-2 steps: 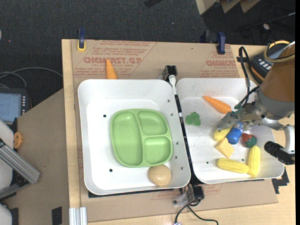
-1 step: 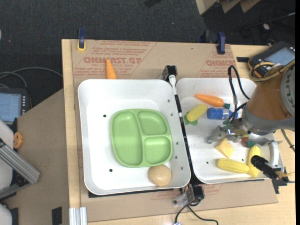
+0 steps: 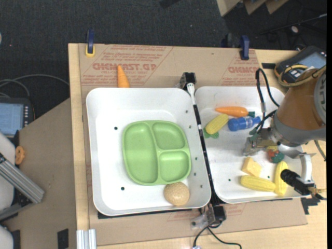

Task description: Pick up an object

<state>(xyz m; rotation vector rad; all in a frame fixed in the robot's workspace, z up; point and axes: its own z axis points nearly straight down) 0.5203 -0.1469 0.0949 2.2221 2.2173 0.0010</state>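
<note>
My gripper [image 3: 253,143] hangs low over the middle of the right bin [image 3: 228,165], with the grey arm and its orange band [image 3: 301,108] behind it at the right. Just above it lie an orange carrot [image 3: 232,110], a yellow corn cob [image 3: 216,123] and a blue bottle [image 3: 243,123]. Below it sit a pale yellow cheese wedge [image 3: 252,167], a second corn cob [image 3: 258,183] and a banana [image 3: 280,179]. A small red and green piece [image 3: 272,152] lies half hidden beside the wrist.
The left bin [image 3: 104,118] holds a green divided plate [image 3: 155,151] and a tan round ball [image 3: 177,193] near its front edge. Another orange carrot [image 3: 122,77] lies on the bench behind the left bin. Cables run along the right side.
</note>
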